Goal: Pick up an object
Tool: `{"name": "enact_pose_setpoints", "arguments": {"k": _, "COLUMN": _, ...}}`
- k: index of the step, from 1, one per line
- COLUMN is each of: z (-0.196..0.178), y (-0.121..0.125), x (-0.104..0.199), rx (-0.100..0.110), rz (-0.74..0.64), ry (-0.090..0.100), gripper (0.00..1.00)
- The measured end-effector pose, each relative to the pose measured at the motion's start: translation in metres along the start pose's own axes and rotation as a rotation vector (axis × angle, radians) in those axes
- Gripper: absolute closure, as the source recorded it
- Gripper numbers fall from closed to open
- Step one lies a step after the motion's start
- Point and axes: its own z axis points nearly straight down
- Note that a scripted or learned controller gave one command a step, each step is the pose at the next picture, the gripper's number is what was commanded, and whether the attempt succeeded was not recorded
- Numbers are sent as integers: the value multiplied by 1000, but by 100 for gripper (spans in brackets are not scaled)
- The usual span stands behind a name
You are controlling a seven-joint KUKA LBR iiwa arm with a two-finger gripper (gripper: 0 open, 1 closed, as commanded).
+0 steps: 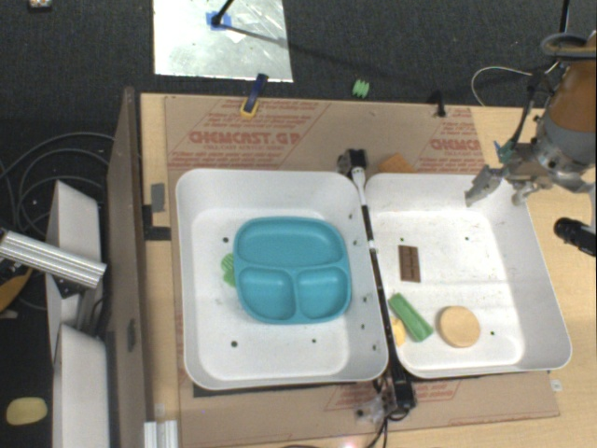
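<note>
Over at the upper right corner of the right bin (536,278), the pincer (499,183) hangs off the grey arm (569,124), which comes in from the right side. Its fingers look spread apart, one tip poking left over the bin's rim area and the other a bit to its right, and I can't see anything between them, so it's got hold of nothing.

Stuff you could grab is all further down in that same right bin, well apart from the pincer. Nearest is a small brown rectangular block (409,262) lying flat near the bin's left wall. Below that there's a green cylinder-ish piece (410,316) lying at a slant, with a little yellow piece (398,331) tucked right against its lower left side. Just beside those, to the right, sits a round tan disc (459,326), looks kinda like a cookie.

Left bin (201,250) has a big teal divided plate (291,269) with three compartments sitting in the middle. A bit of something green (227,269) peeks out from under the plate's left edge, can't really tell what it is.

Both bins sit side by side on a sheet of cardboard (280,133) with red print, on the worktop (569,395). An orange scrap (395,163) shows behind the bins, near where they meet.
</note>
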Motion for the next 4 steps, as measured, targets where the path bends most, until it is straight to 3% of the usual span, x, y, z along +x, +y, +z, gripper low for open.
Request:
{"name": "enact_pose_setpoints", "arguments": {"k": 1, "z": 69, "y": -79, "x": 25, "rx": 13, "rz": 3, "ry": 5, "gripper": 0}}
{"name": "enact_pose_setpoints", "arguments": {"k": 2, "z": 119, "y": -120, "x": 92, "rx": 4, "rz": -3, "ry": 3, "gripper": 0}}
{"name": "enact_pose_setpoints", "arguments": {"k": 3, "z": 115, "y": -32, "x": 59, "rx": -9, "rz": -2, "ry": -3, "gripper": 0}}
{"name": "enact_pose_setpoints", "arguments": {"k": 4, "z": 115, "y": 19, "x": 97, "rx": -6, "rz": -6, "ry": 0, "gripper": 0}}
